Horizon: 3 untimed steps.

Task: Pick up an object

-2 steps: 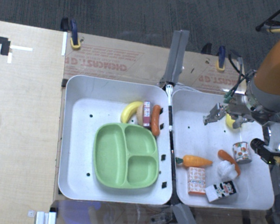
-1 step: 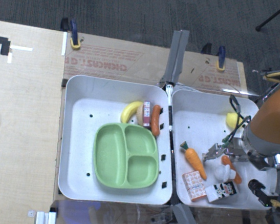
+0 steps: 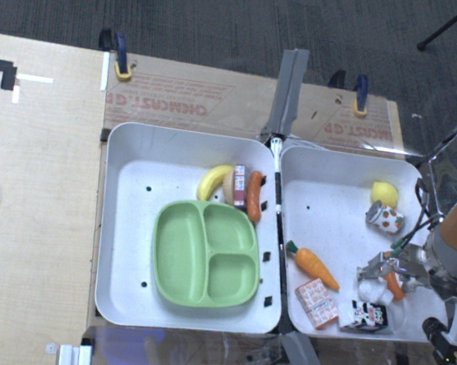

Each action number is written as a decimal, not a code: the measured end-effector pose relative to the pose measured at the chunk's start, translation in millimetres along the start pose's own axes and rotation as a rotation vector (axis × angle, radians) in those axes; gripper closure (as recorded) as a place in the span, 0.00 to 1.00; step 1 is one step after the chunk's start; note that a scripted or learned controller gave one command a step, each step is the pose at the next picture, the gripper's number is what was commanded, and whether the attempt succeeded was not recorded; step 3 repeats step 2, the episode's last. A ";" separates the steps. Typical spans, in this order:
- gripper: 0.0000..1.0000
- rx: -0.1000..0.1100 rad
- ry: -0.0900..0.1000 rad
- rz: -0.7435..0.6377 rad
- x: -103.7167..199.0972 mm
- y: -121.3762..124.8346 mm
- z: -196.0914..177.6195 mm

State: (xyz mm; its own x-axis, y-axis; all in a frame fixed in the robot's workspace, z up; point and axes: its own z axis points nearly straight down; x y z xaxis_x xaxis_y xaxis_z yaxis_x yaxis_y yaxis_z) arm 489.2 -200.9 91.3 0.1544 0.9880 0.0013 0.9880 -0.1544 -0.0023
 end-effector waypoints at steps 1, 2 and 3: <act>1.00 -0.002 -0.001 0.002 -0.3 1.0 -8.9; 1.00 0.000 -0.003 0.139 32.8 29.0 -125.7; 1.00 0.000 -0.003 0.139 32.8 29.0 -125.7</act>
